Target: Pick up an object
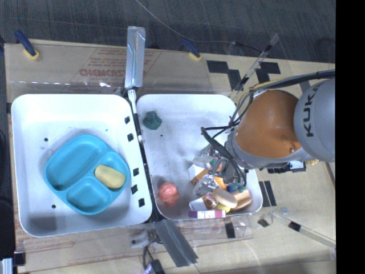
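Observation:
My gripper (215, 173) reaches down into the right bin (182, 110), low over a heap of small objects (223, 197) in its near right corner. The orange band and grey wrist sit above it and hide part of the heap. The heap holds an orange piece, a tan cylinder and a white and purple tube along the front wall. A pink ball (168, 193) lies near the bin's front left, apart from the gripper. A dark green lump (151, 120) rests at the far left of the same bin.
The left bin (28, 119) holds a blue divided tray (74, 173) with a yellow oval object (110, 176) in one compartment. A raised divider (138, 147) separates the bins. Cables run from the arm across the right bin's back edge.

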### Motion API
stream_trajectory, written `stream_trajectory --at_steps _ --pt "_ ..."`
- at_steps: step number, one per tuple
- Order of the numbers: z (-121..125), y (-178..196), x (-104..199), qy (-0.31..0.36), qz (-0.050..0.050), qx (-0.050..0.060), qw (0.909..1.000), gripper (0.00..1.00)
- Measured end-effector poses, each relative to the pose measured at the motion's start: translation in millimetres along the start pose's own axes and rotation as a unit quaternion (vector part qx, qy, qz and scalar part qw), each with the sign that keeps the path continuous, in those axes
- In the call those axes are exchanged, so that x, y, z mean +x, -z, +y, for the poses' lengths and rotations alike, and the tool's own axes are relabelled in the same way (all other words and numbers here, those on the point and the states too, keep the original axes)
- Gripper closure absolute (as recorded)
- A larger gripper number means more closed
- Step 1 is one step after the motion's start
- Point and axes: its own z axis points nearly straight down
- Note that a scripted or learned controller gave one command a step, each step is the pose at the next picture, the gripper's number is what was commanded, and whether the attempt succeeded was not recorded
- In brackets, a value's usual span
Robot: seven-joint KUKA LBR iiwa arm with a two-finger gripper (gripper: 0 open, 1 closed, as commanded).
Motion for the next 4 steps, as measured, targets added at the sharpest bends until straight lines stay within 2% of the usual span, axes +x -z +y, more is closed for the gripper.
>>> stream_trajectory --at_steps 1,2,3,4 --pt "-3 105 -74 0.078 0.015 0.002 0.9968 0.00" --pt "-20 54 -126 -0.195 0.017 0.008 0.9806 0.00" --pt "-37 -24 -74 -0.283 0.005 0.006 0.9590 0.00" --pt "-34 -26 -71 -0.090 -0.007 0.001 0.9960 0.00"
